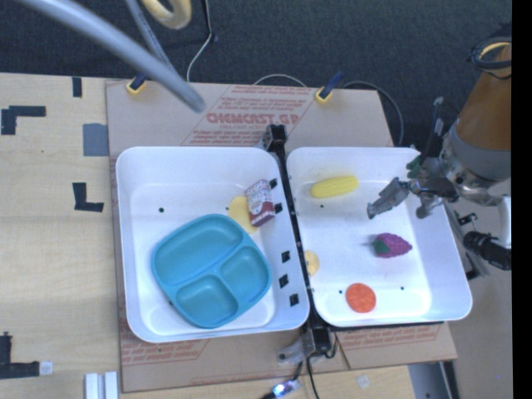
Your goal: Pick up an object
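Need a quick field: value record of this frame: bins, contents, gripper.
left bin: blue tray, small carton leaning by the divider, a yellow piece beside it
right bin: corn, purple grapes, orange disc, small yellow item at the left wall
gripper: over right bin's upper right part, fingers spread, nothing between them
nearest item to gripper: purple grapes, below it in the view
arm: enters from the right, orange band visible
pick status: not yet done

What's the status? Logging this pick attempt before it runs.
End effector open, above right bin, holding nothing. Purple toy just below it, unobstructed. Yellow corn to its left.
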